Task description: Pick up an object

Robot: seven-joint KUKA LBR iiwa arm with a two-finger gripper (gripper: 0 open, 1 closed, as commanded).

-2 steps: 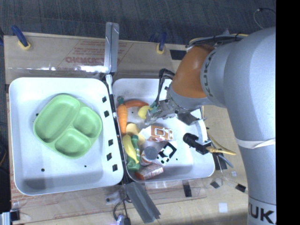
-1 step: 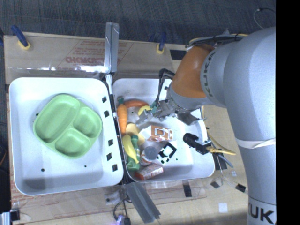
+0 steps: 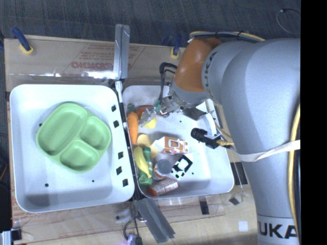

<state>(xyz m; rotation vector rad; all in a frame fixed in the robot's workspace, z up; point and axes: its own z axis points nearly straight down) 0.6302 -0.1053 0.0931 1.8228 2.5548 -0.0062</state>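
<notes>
The pile of small things lies along the left wall of the right bin (image 3: pixel 219 180): a carrot (image 3: pixel 132 126) upright against the wall, a banana (image 3: pixel 140 160) below it, a white carton (image 3: pixel 176 145) with orange print, a black-and-white tag (image 3: pixel 181 166) and a reddish packet (image 3: pixel 164 187) near the front edge. The gripper (image 3: pixel 162 107) hangs over the bin's back left corner, just beside the carrot's top; whether its fingers are wide, narrow or closed on anything I cannot tell, as the wrist and clutter blur together there. A good pick likely means choosing something that stands free, such as the carton, and coming straight down with the fingers across its short side. The carrot and banana sit tight to the wall, which could block one finger. The left bin (image 3: pixel 30 188) holds a green divided plate (image 3: pixel 74 136), well apart. The bench (image 3: pixel 61 52) carries both bins.
</notes>
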